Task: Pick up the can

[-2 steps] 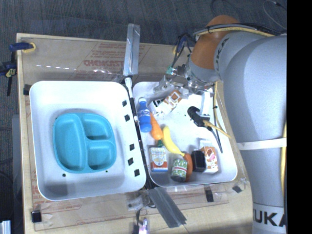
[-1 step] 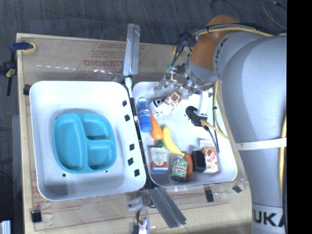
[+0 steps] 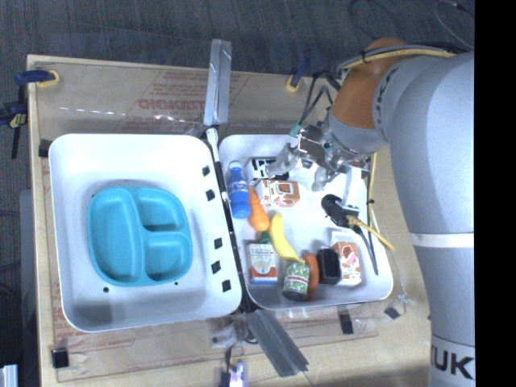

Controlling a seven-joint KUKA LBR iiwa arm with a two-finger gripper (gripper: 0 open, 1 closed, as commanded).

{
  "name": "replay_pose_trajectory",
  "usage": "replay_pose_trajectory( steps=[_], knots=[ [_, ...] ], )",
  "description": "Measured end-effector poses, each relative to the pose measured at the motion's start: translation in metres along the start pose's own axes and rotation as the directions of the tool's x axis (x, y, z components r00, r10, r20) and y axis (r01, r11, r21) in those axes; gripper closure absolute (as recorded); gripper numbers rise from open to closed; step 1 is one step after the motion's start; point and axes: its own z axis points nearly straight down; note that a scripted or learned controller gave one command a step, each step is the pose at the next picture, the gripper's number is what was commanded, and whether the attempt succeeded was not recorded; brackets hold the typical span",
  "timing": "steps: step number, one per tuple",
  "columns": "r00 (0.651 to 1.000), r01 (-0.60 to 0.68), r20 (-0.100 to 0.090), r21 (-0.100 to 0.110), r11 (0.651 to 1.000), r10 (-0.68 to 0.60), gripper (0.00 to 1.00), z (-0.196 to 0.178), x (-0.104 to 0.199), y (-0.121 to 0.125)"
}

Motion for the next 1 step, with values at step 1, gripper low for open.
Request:
replay_pose_trajectory(
  steps=[1],
  knots=[
    [1.000, -0.015, -0.007, -0.019, 1.000, 0.015, 0.00, 0.0452, -0.0224, 0.0018]
  ],
)
